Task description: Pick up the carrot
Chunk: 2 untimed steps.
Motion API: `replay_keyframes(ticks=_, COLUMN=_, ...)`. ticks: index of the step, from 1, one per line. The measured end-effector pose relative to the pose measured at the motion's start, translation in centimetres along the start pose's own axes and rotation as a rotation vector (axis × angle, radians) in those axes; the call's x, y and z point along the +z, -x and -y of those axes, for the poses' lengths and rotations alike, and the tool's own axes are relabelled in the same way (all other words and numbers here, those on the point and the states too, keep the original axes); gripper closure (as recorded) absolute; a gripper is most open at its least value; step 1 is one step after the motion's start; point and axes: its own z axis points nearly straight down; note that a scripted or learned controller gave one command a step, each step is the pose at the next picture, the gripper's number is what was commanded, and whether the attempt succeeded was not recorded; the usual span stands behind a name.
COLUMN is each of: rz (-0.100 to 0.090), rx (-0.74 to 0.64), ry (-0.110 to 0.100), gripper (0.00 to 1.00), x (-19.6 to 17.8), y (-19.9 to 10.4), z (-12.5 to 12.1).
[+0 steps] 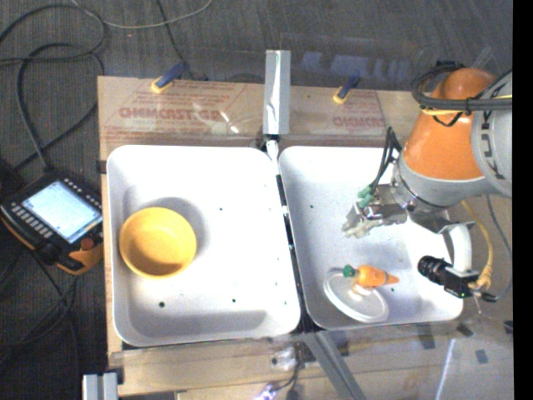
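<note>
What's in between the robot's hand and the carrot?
Nothing. In the camera view, just bare white bin floor lies between the hand and the carrot, which rests on a small clear plate.

A yellow bowl sits in the left bin. A small clear plate lies in the right bin. A screen box lies far left.

I read red lettering on the brown cardboard sheet behind the bins, printed upside down from my view; it looks like "CHEMCAST GP", though blurred. Another red print at the sheet's right part is too small to read.
</note>
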Motion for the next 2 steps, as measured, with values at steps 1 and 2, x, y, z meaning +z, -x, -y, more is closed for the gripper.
replay_keyframes(ticks=1, rz=0.0, rx=0.0, ry=0.0, gripper=0.0, x=0.0, y=0.0, z=0.0)
replay_keyframes(ticks=2, rz=-0.001, rx=-0.251, ry=-0.001, gripper=0.0, x=12.6, y=2.9, z=2.4)
